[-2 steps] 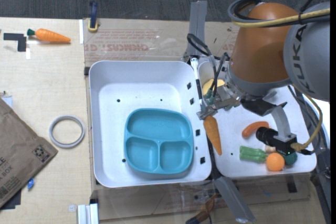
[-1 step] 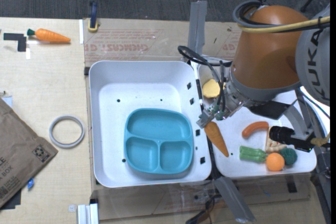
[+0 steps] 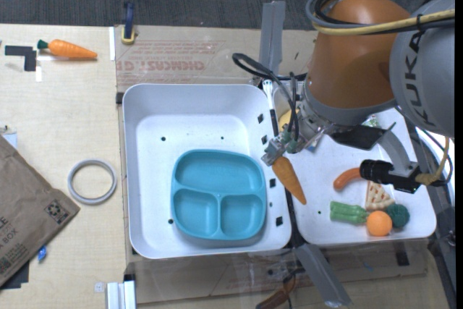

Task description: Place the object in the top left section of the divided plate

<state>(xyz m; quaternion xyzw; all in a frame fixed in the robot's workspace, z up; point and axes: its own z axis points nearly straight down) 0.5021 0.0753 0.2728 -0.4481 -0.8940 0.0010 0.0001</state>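
Observation:
A blue divided plate (image 3: 217,194) lies in the left white bin (image 3: 145,127), one wide section at its far side and two smaller ones at its near side. My gripper (image 3: 278,153) hangs over the wall between the two bins, just right of the plate. It is shut on a toy carrot (image 3: 289,179), gripped at the thick top end; the orange body hangs down and to the right, above the bins' dividing rim.
The right bin (image 3: 318,217) holds several toy foods: an orange sausage (image 3: 346,177), a pizza slice (image 3: 377,195), a green piece (image 3: 349,213), an orange ball (image 3: 379,223). On the bench to the left lie a second carrot (image 3: 66,49), a tape ring (image 3: 92,180) and a cardboard box (image 3: 25,221).

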